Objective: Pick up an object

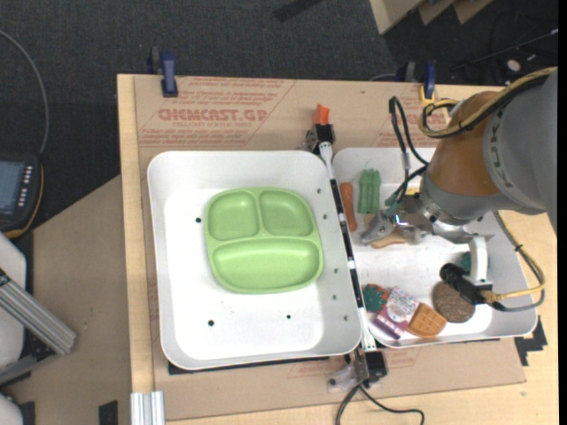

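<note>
My gripper (384,227) is low in the right bin (509,324), near its left wall, with the grey arm and its orange band reaching in from the right. Just beyond it lie a green pickle-like piece (368,188) and an orange stick (348,204), side by side and pointing away. A thin tan piece (396,241) shows directly under the gripper; whether it is touched I cannot tell. Along the bin's near edge sit a dark green and maroon item (376,297), a white and pink packet (400,306), an orange waffle-like square (427,320) and a brown round disc (453,303).
The left bin (177,326) holds a green divided plate (263,239) in its middle. A dark rail (344,237) separates the two bins. Clamps (166,72) stand at the bench's far edge, and cables loop above the arm.
</note>
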